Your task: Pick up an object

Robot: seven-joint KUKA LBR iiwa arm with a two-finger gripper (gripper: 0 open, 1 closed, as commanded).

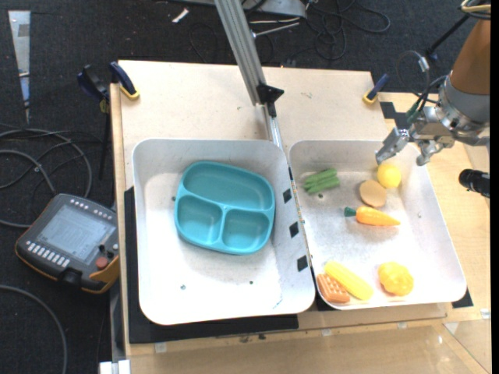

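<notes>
Lemon (389,175): sitting near the back edge of the right bin (437,232), just under the gripper; judged the likeliest pick, since it is closest to the fingers.
Left bin (148,209): carrying a teal divided plate (224,208) at its middle, well apart from the food.
Green beans (320,181): lying near the right bin's back left corner.
Waffle (333,288) and corn (348,280): resting side by side at the front left corner, touching.
Carrot (373,217): lying across the bin's middle, just in front of a tan round piece (373,193) that is touching the lemon.
Yellow lump (395,278): sitting near the front edge, toward the right.
Gripper (411,148): hovering over the right bin's back edge, fingers spread apart with nothing between them, apparently lining up to straddle the lemon.
</notes>
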